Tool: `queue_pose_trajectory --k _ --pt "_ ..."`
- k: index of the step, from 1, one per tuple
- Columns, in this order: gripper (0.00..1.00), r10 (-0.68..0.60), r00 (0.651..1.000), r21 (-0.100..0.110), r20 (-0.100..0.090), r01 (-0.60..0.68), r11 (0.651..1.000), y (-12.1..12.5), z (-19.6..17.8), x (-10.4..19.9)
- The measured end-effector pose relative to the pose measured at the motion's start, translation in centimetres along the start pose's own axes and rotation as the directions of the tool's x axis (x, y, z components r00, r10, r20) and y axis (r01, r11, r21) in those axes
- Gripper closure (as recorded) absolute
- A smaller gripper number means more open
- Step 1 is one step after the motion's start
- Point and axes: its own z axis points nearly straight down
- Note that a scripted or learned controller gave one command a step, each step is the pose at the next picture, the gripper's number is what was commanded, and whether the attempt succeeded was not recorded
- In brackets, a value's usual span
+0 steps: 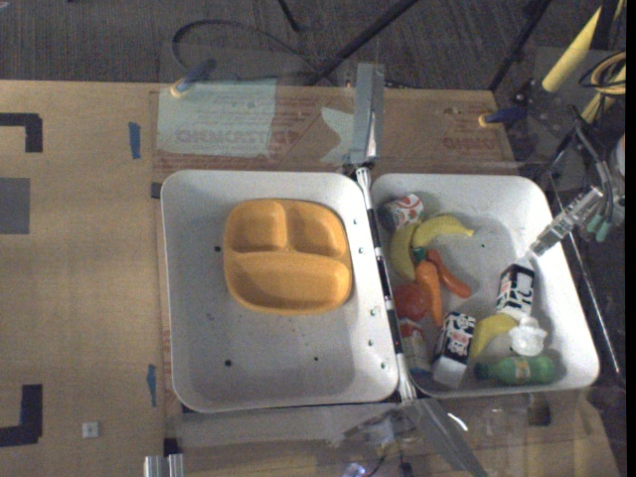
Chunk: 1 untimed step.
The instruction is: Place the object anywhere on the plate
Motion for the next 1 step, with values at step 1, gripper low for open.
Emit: queue_pose_trajectory --k 1 --pt "1.00 -0.185 0.983 0.000 0.002 0.185 0.983 3.89 -22.65 -3.17"
